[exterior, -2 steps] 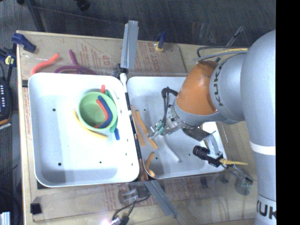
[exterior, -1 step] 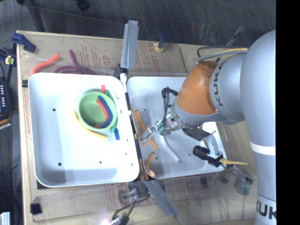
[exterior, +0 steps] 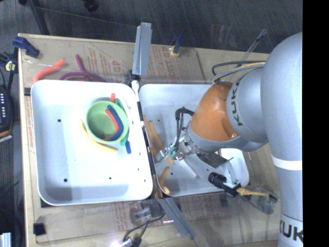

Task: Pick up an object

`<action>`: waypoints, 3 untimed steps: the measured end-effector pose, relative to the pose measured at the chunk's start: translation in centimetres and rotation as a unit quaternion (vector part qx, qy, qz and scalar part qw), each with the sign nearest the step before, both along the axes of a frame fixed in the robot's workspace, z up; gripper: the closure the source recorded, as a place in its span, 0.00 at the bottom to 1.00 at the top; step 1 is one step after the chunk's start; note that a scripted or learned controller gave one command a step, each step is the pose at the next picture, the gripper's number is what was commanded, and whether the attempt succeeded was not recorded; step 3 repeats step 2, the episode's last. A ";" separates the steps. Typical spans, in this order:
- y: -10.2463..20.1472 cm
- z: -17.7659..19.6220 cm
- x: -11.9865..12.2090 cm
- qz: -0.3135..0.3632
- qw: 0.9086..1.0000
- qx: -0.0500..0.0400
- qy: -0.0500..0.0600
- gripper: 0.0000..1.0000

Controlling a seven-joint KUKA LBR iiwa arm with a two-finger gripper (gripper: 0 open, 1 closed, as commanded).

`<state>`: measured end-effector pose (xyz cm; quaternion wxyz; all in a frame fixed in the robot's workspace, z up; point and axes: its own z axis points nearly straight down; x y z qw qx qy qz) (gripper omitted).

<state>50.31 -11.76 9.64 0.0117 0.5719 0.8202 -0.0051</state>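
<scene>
The grey arm (exterior: 257, 107) has big dark letters on its side, near the orange band (exterior: 213, 115). They spell "KUKA" and run up and down, at about 3 o'clock in the view. The same name starts again at about 5 o'clock, low on the arm, where the letters "KU" show and the rest is cut off by the edge.

The brown table (exterior: 103, 60) has faint red print on it at about 11 o'clock, above the left white bin (exterior: 51, 153). More faint red print runs along the table at 6 o'clock, under the bins. These red words are too pale and small to read.
</scene>
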 end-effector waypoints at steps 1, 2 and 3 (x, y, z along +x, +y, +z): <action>0.5 0.9 0.0 0.005 1.000 0.005 0.004 1.00; 6.7 9.5 2.7 -0.265 0.964 0.013 0.005 1.00; 6.7 9.5 2.7 -0.265 0.964 0.013 0.005 1.00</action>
